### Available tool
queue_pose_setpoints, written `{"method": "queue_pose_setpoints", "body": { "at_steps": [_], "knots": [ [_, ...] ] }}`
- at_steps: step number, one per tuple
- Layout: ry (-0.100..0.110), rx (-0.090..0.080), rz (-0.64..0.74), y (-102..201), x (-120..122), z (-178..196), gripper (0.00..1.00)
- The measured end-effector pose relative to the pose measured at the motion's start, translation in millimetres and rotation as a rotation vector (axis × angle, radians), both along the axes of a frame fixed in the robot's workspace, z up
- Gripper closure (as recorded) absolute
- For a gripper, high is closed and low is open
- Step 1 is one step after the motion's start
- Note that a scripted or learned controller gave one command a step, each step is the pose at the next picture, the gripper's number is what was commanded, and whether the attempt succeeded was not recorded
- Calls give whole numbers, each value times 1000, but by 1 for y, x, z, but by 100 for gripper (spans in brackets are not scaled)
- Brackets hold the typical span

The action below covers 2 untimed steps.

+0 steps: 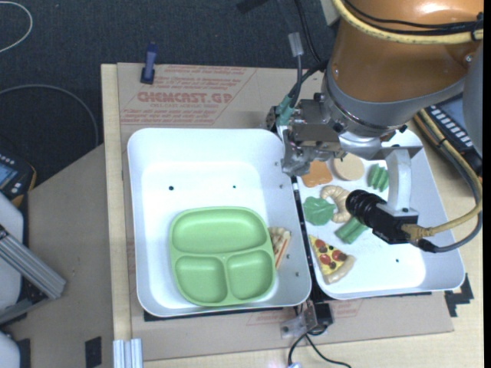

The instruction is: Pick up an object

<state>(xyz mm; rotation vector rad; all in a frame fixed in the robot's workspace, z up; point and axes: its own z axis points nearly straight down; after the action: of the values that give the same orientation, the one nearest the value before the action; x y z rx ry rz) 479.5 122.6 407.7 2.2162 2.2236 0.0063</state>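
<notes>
Right bin [441, 278] crowded with toy food [330, 209] — left bin's [153, 159] far half open.

Divided plate [222, 255] in left bin [146, 205]

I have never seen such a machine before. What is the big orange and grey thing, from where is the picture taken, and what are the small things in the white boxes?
The big orange and grey shape is a robot arm, seen from a single camera fixed above the bench and looking down at a slant. The arm comes in from the right of the picture. Its gripper hangs over the inner edge of the right bin; I cannot tell whether it holds anything.

Two shallow white bins sit side by side. The left bin holds a green divided plate and a small toy sandwich beside it. The right bin holds toy food: a pizza slice, a green leaf, an orange piece, a tan round piece and green sticks.
</notes>
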Motion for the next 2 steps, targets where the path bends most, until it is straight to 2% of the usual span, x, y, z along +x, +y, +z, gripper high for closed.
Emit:
{"method": "queue_pose_setpoints", "body": {
  "at_steps": [1, 2],
  "knots": [
    [0, -1, -2, -1, 1, 9, 100],
    [15, -5, -10, -48, -1, -73, 100]
  ]
}}
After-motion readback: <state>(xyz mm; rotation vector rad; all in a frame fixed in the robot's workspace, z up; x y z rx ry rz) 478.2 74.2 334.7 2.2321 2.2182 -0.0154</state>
